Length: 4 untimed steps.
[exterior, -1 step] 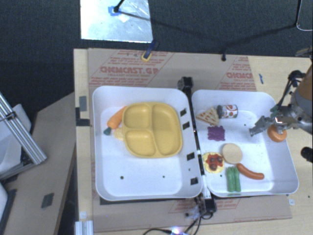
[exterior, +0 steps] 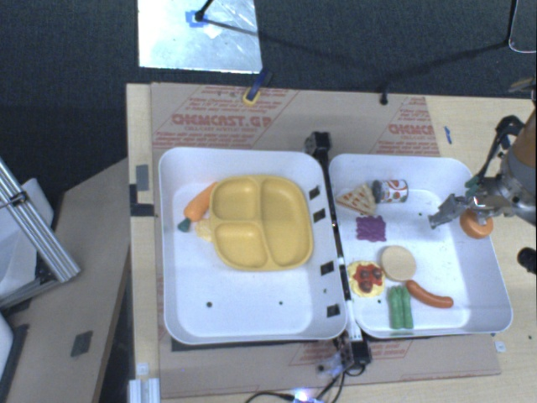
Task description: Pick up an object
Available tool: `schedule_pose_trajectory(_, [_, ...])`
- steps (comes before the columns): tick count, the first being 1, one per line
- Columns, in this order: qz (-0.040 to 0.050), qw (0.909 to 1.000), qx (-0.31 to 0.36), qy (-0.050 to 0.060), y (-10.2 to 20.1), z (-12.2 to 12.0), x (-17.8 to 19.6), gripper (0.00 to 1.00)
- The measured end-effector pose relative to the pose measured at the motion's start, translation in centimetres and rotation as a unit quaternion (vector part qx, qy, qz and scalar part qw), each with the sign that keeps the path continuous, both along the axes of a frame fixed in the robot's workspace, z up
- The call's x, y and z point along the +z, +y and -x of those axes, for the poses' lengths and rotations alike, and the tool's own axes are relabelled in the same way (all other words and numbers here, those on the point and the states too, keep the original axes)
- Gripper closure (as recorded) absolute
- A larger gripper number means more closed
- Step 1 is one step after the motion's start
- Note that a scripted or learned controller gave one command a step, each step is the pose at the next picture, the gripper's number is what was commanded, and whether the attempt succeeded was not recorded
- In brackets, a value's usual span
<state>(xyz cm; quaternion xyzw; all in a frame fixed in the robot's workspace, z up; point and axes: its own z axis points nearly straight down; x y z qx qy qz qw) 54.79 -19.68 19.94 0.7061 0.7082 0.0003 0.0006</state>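
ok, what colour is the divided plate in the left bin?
Yellow: the divided plate is plain pale yellow all over, seen clearly in the camera view, with a carrot at its left edge.

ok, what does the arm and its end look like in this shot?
Grey metal arm coming in from the right, with a dark cable loop above it at the frame edge. The gripper is grey too, tapering to a narrow dark tip. Orange shows at the arm's upper edge.

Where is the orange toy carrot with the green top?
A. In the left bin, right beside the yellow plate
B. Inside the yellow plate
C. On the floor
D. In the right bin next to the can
A: the orange toy carrot with the green top lies in the left white bin, against the left edge of the yellow divided plastic plate.
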Motion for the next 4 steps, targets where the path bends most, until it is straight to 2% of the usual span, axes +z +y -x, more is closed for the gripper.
schedule_pose_trajectory(2, [-0.0032, 1.0, 0.0, 0.002, -0.5, 1.4, -9.4, 0.0])
schedule_pose_trajectory(3, [-0.0047, 1.0, 0.001, -0.001, -0.1, 1.0, -11.0, 0.0])
schedule_pose_trajectory(4, [0.0043, 0.9999, 0.0, -0.009, -0.6, 0.8, -9.7, 1.0])
